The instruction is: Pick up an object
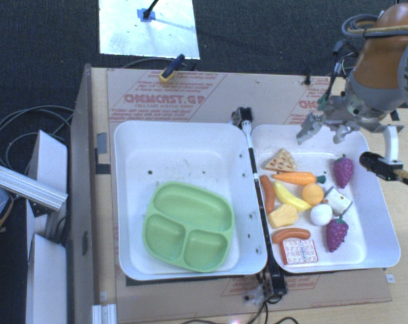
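Red lettering reading "CHEMCAST GP" is seen printed, reversed, on the brown sheet (190, 90) beneath the bins; a second print near the right far edge is partly covered.

The left bin (133, 181) is found to hold a green divided plate (188, 226), lying flat toward its near side. In the right bin (379, 228) toy food is gathered: a waffle wedge (280, 160), a carrot (295, 178), a banana (290, 196), an orange (313, 194), a white egg (321, 214), a cheese piece (284, 215), two sausages (291, 235), a cracker (299, 252) and two purple grape bunches (343, 171).

The gripper (325, 128) is seen above the right bin's far edge, its two fingers spread apart with nothing between them.

The bench stands on dark carpet (42, 52); a pale square sheet (148, 19) lies beyond it.
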